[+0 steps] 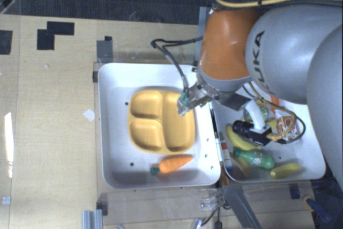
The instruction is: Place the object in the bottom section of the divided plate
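A yellow divided plate [161,120] lies in the left white bin [115,131], with two small sections on its left and one long section on its right. An orange carrot [172,164] with a green stem end lies in the bin just below the plate, apart from it. My gripper [186,103] hangs over the plate's upper right corner, under the grey arm and its orange band. The fingertips are small and partly hidden by the wrist.
The right bin [316,166] holds several toy foods: a yellow banana [239,138], a green bottle [256,159], a second yellow piece [285,170] and a packet [283,124]. The arm covers much of that bin. A black cable loops above the left bin.
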You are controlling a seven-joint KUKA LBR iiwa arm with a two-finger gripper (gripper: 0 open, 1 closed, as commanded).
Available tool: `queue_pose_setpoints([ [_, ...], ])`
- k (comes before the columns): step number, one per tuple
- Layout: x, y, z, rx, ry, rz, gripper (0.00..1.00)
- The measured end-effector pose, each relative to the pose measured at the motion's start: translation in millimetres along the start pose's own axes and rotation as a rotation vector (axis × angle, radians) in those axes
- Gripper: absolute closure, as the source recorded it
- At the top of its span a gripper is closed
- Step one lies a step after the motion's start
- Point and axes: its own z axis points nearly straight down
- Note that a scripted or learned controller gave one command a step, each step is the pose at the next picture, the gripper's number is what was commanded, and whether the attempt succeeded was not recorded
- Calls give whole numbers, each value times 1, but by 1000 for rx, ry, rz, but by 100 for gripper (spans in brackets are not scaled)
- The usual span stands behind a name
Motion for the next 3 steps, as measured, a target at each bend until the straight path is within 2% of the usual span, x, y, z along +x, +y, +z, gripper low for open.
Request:
queue_pose_setpoints([
  [1,-71,63,-21,-1,-1,136,100],
  [2,-70,3,-34,-1,-1,224,100],
  [3,-30,-46,14,0,0,-40,100],
])
